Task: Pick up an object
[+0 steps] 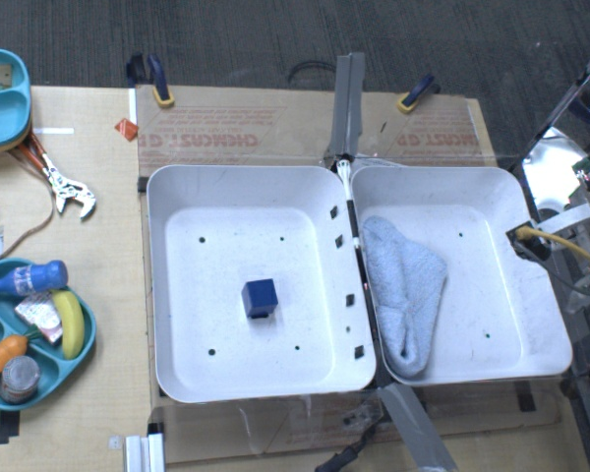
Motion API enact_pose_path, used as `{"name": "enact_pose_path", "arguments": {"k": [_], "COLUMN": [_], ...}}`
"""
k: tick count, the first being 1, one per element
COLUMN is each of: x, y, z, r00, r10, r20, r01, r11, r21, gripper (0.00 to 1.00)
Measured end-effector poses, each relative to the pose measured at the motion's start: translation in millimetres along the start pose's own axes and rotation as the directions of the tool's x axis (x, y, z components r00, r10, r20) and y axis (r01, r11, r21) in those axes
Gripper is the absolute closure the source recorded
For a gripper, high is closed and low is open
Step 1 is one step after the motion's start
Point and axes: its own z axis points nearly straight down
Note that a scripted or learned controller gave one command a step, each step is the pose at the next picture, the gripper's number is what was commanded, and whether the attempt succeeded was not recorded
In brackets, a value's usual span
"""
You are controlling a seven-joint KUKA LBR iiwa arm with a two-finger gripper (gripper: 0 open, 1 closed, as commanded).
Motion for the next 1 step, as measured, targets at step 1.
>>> {"name": "enact_pose_path", "arguments": {"k": [1], "x": [0.6], "y": [37.5], "z": [-2.5], "r00": [1.0], "r10": [0.009], "r20": [0.001], "r01": [-0.009], "r11": [1.0], "r21": [0.0], "gripper": [0.0]}}
